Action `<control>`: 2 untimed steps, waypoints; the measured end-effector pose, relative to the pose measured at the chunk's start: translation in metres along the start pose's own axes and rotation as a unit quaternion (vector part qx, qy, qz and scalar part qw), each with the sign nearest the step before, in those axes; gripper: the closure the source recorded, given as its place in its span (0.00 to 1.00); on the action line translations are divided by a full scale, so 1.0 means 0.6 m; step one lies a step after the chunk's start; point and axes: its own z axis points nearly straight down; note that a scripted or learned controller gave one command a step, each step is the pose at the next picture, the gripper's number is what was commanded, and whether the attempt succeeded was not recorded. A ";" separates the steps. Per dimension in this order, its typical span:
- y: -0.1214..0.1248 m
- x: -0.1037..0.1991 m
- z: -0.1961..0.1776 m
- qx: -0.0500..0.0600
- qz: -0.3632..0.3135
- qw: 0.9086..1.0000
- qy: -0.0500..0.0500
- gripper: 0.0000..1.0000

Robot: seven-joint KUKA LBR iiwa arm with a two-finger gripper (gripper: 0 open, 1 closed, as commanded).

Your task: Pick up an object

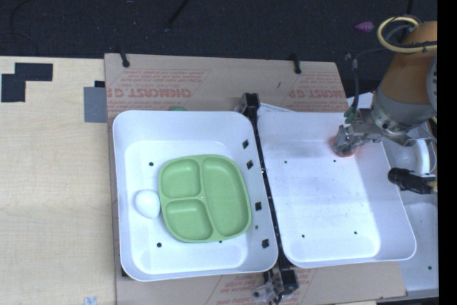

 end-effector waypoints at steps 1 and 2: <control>0.001 -0.002 -0.058 0.001 0.000 1.000 0.000 1.00; -0.020 0.089 -0.044 0.005 -0.001 1.000 0.002 1.00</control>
